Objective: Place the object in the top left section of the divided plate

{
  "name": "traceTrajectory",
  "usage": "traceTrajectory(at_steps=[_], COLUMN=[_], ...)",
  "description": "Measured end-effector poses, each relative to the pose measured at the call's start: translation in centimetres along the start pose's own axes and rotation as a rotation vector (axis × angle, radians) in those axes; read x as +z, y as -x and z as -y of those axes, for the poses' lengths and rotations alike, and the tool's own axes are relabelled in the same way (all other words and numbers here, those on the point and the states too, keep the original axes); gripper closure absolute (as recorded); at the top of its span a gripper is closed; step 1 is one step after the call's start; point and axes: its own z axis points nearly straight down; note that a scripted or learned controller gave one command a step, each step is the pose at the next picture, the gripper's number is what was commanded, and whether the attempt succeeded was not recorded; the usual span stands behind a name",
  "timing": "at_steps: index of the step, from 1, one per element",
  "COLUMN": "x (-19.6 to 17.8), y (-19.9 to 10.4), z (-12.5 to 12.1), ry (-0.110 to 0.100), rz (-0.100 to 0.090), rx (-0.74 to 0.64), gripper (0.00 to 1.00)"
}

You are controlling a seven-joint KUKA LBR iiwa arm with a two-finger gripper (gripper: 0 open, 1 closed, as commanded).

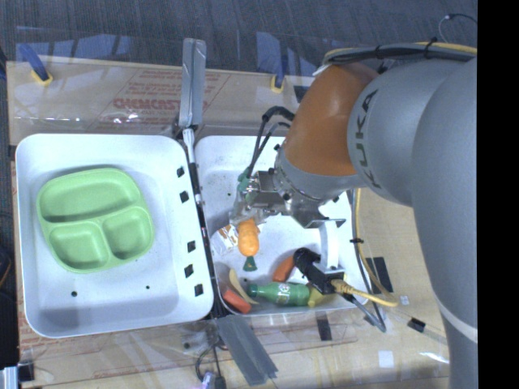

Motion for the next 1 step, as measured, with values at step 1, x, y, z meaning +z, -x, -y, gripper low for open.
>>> traceTrajectory(at_steps=[1], x=[2.68], y=[-8.61], z=[2.72], ry=[0.001], rz=[0.001], rx=[-0.156], gripper=[1.00])
